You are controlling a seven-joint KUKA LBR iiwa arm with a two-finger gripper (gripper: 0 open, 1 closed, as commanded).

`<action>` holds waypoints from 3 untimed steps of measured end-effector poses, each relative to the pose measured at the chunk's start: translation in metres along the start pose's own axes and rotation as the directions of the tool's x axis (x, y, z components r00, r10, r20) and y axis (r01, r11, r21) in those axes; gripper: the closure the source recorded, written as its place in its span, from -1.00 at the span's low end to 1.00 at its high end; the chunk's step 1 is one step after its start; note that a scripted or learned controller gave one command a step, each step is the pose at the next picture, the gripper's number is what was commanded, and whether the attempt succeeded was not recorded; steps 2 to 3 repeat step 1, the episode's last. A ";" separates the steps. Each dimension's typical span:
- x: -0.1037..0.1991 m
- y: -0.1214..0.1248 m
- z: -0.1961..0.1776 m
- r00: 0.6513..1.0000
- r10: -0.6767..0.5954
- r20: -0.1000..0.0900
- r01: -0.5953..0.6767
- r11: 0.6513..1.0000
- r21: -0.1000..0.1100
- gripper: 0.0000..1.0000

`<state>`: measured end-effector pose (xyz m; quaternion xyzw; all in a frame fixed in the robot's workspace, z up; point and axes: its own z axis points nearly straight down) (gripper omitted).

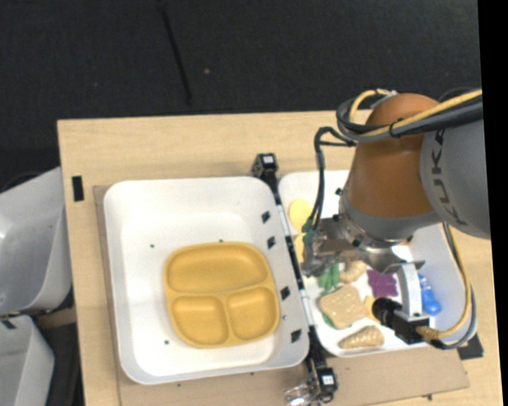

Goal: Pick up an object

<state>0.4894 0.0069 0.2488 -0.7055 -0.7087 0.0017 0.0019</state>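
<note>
Hovering over the right bin (441, 251), fingers (319, 252), whose state I cannot tell, sit just above a green object (330, 278).

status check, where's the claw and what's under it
Claw low over right bin, left side; fingers unreadable. Green item and tan pieces just below it, nothing seen held. Yellow divided tray sits in left bin.

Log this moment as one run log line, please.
arm: over right bin | gripper: low among items | left bin: yellow tray | grasp: unconfirmed
</note>
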 end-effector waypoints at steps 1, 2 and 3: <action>0.059 0.001 -0.096 1.000 -0.005 -0.003 0.005 1.000 -0.015 1.00; 0.059 0.001 -0.096 1.000 -0.005 -0.003 0.005 1.000 -0.015 1.00; 0.059 0.001 -0.096 1.000 -0.005 -0.003 0.005 1.000 -0.015 1.00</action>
